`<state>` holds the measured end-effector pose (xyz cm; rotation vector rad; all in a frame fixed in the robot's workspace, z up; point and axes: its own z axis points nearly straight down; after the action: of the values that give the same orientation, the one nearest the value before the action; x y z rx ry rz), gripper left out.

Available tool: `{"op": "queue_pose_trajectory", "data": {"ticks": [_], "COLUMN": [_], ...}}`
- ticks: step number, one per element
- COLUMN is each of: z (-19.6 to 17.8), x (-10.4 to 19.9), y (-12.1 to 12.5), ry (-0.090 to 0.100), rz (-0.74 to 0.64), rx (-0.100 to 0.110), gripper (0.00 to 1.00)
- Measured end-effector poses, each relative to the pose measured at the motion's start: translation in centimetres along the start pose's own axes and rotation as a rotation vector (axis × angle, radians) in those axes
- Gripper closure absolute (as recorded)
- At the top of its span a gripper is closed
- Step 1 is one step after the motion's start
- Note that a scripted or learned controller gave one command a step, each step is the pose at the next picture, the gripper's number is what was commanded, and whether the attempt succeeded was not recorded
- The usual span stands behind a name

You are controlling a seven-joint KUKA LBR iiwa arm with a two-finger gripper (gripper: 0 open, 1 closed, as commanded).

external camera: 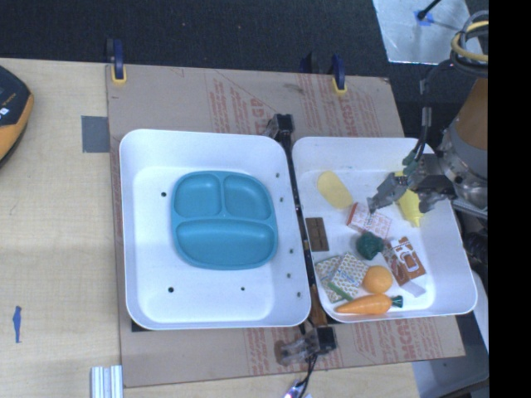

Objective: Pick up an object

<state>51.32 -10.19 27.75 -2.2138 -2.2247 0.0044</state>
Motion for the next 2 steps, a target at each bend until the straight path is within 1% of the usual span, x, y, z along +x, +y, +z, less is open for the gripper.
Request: {"op": "queue_pose_trajectory", "data": {"ticks": [1,2], "z": [13.1,18.6], "x": [-3.4,-0.3], "y": [3.5,-2.6], "ry": [0.0,0.0], "rz": [0.001,0.003], "rx": [0.008,-0.005], "gripper": [0.0,0.0]}}
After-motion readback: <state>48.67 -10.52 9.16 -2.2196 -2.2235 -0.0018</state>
